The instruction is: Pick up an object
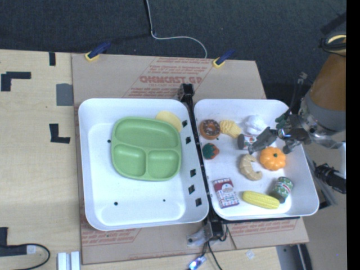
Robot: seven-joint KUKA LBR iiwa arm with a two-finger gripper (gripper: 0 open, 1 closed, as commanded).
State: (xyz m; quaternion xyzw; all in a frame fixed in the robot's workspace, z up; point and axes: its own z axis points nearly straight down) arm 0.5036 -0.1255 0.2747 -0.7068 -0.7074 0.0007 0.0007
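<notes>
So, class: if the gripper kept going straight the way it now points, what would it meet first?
Probably the orange pumpkin toy. The gripper hangs just above it in the right bin, pointing down and leftwards. Depth is unclear from this slanted view, so it might land on the bin floor beside it.

My arm [332,97] comes in as a rounded grey casing with a broad orange band [329,80] above the wrist and a pale metallic ring below that. The gripper [275,141] is dark grey, built from angular linkage pieces ending in two slim fingers. What I take to be thin dark cables trail near the wrist, though it blurs there.
</notes>
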